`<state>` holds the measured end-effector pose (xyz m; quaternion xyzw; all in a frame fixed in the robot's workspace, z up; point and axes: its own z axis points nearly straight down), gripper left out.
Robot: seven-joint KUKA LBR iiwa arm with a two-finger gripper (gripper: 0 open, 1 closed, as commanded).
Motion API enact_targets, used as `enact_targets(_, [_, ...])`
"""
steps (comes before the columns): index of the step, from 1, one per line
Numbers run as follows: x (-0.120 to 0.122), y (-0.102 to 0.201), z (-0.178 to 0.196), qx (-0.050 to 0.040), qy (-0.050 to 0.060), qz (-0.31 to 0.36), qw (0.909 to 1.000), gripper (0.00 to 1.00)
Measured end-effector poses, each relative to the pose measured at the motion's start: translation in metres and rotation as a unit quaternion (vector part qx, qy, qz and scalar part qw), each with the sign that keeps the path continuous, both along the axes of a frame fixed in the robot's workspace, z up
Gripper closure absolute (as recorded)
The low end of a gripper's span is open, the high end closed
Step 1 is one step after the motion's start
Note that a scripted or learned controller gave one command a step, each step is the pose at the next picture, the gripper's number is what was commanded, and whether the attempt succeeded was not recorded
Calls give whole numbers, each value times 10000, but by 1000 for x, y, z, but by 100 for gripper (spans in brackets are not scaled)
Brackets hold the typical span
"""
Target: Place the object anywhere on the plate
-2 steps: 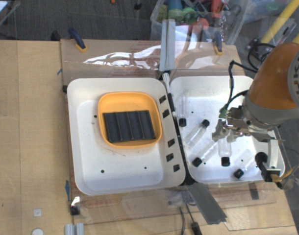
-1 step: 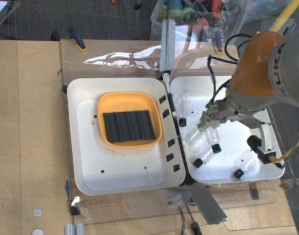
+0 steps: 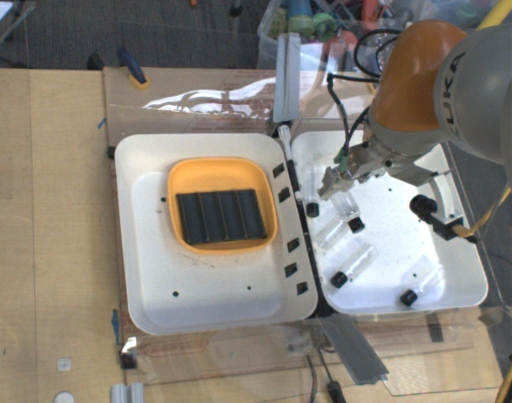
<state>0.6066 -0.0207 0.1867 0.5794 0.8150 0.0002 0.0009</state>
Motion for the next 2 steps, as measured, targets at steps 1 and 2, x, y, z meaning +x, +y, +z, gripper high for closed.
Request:
enact_targets(1, [40,14,2,-2,-2,509,9987,100])
enact_targets(2, [40,14,2,-2,-3,513,9987,0])
